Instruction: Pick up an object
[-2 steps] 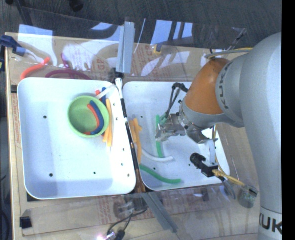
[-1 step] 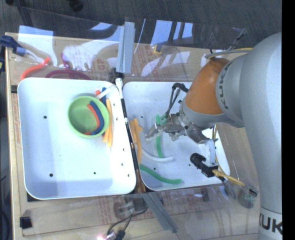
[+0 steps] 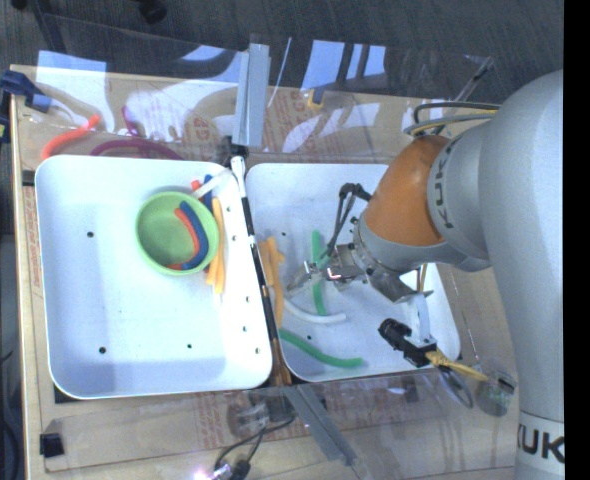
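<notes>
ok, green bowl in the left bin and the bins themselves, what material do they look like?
Green bowl: probably plastic, with a uniform bright colour, a thick rounded rim and a matte to satin finish. Left bin and right bin: likely moulded white plastic, with rounded corners, smooth walls and a soft sheen. Painted metal can't be ruled out.

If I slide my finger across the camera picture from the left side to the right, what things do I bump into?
Left white bin → green bowl → orange stick at the right bin's left edge → gripper → orange band → grey arm.
</notes>
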Available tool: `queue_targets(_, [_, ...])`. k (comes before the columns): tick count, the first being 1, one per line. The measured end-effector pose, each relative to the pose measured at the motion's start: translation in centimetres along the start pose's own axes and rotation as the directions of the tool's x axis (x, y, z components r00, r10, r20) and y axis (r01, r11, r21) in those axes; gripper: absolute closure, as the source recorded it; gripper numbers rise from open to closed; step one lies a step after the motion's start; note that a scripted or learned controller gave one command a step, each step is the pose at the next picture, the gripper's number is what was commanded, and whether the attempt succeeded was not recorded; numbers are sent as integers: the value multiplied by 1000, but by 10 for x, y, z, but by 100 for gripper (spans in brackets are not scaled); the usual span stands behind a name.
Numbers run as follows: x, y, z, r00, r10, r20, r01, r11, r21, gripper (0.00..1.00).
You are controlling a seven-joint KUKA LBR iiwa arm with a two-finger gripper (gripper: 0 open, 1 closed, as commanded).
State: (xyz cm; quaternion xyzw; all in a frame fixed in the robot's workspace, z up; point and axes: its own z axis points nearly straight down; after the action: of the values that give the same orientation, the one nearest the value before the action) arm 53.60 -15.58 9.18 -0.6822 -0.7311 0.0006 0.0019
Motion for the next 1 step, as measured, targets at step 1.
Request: queue_targets(1, [0,0,-11,1000,-8,2,8,1000,1,100])
